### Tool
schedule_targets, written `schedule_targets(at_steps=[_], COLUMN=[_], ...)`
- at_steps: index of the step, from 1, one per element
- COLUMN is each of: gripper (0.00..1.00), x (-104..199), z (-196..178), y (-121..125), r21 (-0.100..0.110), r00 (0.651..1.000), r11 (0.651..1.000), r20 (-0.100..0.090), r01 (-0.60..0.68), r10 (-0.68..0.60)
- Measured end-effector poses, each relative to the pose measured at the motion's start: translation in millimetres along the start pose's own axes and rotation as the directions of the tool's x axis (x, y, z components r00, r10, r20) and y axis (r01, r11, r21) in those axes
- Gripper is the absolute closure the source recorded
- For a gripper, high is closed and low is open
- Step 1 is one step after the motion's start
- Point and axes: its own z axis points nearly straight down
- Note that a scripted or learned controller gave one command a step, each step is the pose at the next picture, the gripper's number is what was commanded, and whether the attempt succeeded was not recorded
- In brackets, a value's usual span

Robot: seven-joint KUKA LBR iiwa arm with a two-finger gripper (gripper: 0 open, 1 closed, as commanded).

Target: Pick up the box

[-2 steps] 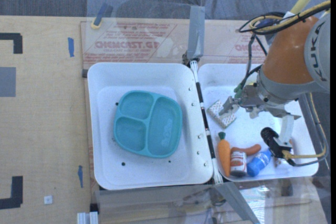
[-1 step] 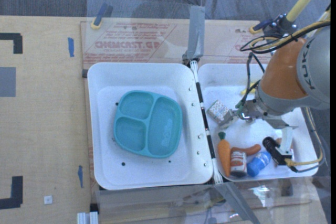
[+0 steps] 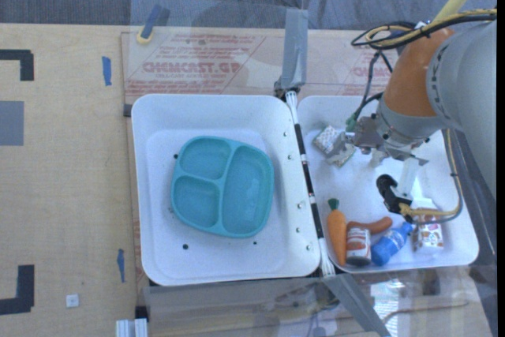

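A small grey-white box (image 3: 326, 140) lies in the upper left part of the right bin (image 3: 465, 249), near the divider. My gripper (image 3: 346, 146) is low in that bin, right beside the box on its right and touching or nearly touching it. The wrist and the arm's orange band rise behind it to the right. A second small carton (image 3: 430, 235), white with red print, rests near the right bin's front right corner.
Along the right bin's front lie an orange carrot (image 3: 337, 237), a red-labelled can (image 3: 358, 243), a brown sausage (image 3: 379, 224) and a blue bottle (image 3: 391, 245). The left bin (image 3: 150, 122) holds a teal divided plate (image 3: 223, 186).
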Motion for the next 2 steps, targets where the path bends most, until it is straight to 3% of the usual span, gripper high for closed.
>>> schedule_targets(at_steps=[1,2], gripper=[0.0,1.0], x=[11.6,14.2], z=[1.2,-10.3], y=[49.3,50.7], r21=[0.002,-0.002], r00=[0.999,0.998], r11=[0.999,0.998], r20=[0.0,0.001], r01=[0.052,0.057], r10=[-0.052,-0.057])
